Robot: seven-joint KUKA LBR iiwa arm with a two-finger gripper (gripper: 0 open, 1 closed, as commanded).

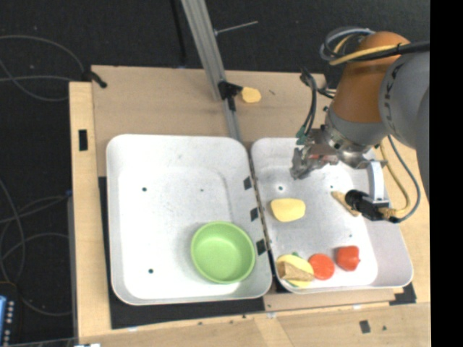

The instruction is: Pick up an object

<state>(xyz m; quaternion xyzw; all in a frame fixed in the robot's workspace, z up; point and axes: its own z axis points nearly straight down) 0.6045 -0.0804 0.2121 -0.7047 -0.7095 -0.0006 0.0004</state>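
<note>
Hovering claw (300, 169): mine, hanging over the far left part of the right bin (391, 226), my arm reaching in from the right.
Grip: I cannot tell how far open my claw is, and I see nothing held in it.
Yellow lump (287, 209): on the right bin's floor, near my claw on its near side, apart from it.
Red ball (323, 267): by the right bin's near wall.
Red chunk (348, 257): just beside the Red ball, on its right.
Yellow-tan piece (295, 270): in the right bin's near left corner, touching the Red ball.
Green bowl (223, 251): upright in the left bin (145, 165), toward its near right corner.
Small yellow piece (251, 95): on the bench (145, 100) beyond the bins, just beside the metal post (206, 42).
</note>
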